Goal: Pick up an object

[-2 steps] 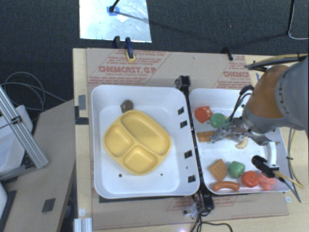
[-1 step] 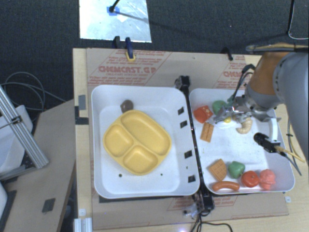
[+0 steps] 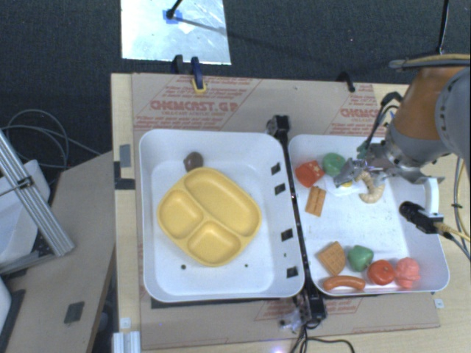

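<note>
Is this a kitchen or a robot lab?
Most likely a robot lab. A grey and orange robot arm reaches over two white bins on a bench. The food is toy food, like the tomato and sausage. Loose cables lie beside the bench.

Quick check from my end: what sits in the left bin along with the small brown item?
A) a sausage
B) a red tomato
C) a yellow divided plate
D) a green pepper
C: the yellow divided plate lies in the left bin, with the small brown item just above it.
</note>
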You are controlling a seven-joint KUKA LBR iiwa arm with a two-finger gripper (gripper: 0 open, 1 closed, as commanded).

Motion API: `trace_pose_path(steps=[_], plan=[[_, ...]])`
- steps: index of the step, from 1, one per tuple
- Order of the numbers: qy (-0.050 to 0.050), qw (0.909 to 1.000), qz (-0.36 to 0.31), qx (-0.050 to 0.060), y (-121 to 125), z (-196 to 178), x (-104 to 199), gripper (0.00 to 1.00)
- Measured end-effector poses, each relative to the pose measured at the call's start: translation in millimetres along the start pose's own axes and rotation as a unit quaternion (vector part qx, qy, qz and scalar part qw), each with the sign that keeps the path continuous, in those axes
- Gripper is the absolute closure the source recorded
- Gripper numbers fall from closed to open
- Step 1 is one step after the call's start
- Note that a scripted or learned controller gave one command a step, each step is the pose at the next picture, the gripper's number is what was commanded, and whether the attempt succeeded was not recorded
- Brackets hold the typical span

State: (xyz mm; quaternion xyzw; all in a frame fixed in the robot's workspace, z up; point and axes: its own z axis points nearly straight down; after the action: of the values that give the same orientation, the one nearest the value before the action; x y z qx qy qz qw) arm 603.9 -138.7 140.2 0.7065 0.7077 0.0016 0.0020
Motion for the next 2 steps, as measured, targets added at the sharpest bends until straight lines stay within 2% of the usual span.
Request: trace_pose_path(steps=[1, 2], plan=[[0.000, 1.0000, -0.002, 0.003, 30, 57, -19, 0.00], [0.006, 0.9992, -0.005, 0.040, 52, 59, -9, 0.00]])
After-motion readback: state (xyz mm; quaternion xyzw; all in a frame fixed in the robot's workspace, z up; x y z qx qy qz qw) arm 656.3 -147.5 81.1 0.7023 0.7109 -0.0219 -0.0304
